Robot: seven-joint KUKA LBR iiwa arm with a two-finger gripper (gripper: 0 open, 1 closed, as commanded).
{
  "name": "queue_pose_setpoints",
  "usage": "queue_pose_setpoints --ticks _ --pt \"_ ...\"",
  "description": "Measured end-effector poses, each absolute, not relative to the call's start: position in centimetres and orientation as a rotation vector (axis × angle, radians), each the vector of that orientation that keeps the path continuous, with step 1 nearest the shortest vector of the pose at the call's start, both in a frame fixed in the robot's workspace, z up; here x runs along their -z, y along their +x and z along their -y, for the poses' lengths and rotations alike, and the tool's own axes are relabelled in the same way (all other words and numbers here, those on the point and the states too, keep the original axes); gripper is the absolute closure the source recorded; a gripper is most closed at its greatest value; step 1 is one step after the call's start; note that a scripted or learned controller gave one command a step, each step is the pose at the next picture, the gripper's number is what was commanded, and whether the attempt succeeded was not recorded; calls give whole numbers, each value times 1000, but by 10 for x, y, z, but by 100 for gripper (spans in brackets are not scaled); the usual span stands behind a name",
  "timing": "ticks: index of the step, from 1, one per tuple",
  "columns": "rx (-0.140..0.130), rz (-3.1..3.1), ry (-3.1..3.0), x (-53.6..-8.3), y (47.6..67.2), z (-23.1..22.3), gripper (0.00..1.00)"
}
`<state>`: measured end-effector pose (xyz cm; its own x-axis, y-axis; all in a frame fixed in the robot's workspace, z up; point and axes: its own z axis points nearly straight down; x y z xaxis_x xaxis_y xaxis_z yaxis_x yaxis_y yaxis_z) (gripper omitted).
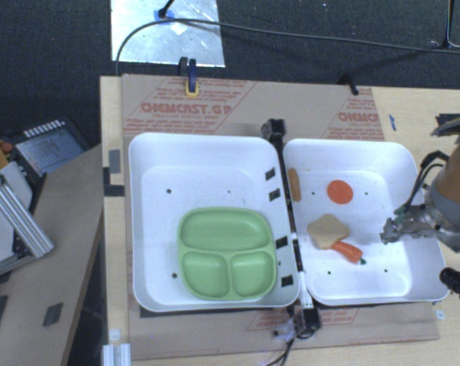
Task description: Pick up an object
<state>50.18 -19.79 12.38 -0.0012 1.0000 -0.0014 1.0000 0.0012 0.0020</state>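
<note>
Currently a grey robot arm is reaching in from the desk's right edge, and its gripper is hanging over the right side of the right bin, apart from every object there. Whether the gripper is spread or pressed together is too small and dark to tell, and nothing is showing between its tips.

Several things could go wrong from here. The objects are lying well to the gripper's left, so a straight descent would likely be closing on bare bin floor. The tan toast-like piece and the orange carrot-like piece are touching, so a grasp at one could be nudging the other or slipping off both. The orange round disc is looking flat, which probably makes it hard to pinch. A slim tan stick is lying along the bin's left wall, leaving little room beside it.

In the left bin a green divided plate is sitting near the desk's front edge
</note>
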Motion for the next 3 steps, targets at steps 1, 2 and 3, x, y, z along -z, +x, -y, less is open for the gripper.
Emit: queue_pose_setpoints --ticks 1,2,3 --pt "-4 -2221 2212 -183 511 204 100" --pt "-4 -2222 2212 -226 511 203 100" --pt "-4 -2222 2212 -254 512 204 100"
